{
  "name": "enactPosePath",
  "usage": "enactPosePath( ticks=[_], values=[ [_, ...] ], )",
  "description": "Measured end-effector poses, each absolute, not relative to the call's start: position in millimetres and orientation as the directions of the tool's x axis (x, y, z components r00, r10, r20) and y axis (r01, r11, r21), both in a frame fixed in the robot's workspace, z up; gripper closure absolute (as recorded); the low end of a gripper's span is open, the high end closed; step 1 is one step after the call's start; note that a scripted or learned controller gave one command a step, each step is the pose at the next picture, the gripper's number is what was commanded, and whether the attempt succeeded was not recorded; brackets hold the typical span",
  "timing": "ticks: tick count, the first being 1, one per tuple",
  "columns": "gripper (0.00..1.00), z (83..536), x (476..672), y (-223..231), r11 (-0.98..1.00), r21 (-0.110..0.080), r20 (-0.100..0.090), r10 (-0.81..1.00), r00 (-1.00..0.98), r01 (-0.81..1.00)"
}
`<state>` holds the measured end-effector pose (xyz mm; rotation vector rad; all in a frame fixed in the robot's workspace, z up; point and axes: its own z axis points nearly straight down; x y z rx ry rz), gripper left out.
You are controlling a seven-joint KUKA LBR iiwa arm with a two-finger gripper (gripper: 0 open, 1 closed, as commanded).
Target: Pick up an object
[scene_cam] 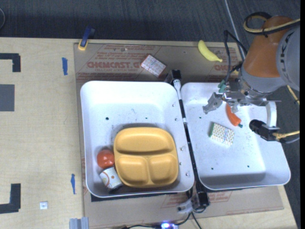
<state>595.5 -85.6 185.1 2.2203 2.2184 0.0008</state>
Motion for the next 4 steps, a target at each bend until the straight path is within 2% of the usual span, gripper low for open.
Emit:
enactPosePath(
  ticks=[1,2,3,4],
  values=[
    [0.00,90,562.2,-106,-0.002,0.017,-0.008,1.000,0.002,1.000],
    [1.00,101,563.6,-106,-0.003,0.021,-0.008,1.000,0.003,1.000],
    [1.00,185,584.5,-43,0.002,0.001,0.001,1.000,-0.002,1.000],
    [0.00,185,584.2,-43,0.002,0.000,0.000,1.000,-0.002,1.000]
  ],
)
